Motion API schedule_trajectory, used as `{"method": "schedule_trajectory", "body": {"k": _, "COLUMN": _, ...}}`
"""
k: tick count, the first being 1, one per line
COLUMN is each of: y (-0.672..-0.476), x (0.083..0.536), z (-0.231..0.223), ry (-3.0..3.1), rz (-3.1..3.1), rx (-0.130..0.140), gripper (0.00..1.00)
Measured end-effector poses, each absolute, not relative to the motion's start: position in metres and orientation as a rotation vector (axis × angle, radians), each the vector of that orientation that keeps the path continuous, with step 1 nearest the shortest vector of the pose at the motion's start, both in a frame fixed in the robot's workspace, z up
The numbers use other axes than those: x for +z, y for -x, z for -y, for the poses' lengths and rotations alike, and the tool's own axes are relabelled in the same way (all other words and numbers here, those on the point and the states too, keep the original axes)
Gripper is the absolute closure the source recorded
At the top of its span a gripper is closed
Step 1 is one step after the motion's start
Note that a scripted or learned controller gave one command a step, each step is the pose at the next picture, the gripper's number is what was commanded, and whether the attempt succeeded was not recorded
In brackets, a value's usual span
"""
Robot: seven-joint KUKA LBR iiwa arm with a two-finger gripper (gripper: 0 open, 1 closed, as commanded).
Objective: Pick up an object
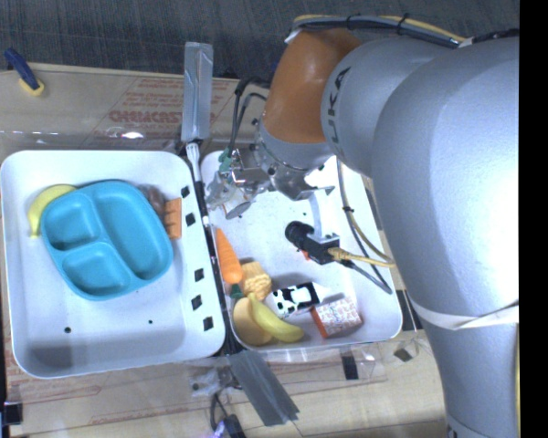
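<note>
The big grey arm [438, 153] looms over the right bin [384, 322].

Below it the gripper [230, 185] sits low at that bin's upper left corner, by the divider; whether it is apart or together I cannot tell. The carrot [227, 255] lies just below it along the left wall, with bananas [260, 322] and a small box [336, 316] at the bottom edge. Risk: so tight to the wall, it may strike the rim and miss.

Robot lab bench, grey KUKA arm [420, 135], two white bins [36, 354], toy food, taped cardboard base [119, 108]
</note>
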State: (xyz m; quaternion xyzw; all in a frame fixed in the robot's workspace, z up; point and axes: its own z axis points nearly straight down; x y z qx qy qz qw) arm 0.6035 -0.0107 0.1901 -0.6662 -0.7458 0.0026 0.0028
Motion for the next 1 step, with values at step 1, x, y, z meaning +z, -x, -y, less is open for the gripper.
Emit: {"method": "schedule_trajectory", "body": {"k": 1, "y": -0.5891, "x": 0.2436, "z": 0.0399, "ry": 2.033, "rz": 2.397, "rx": 0.000, "gripper": 1.00}}
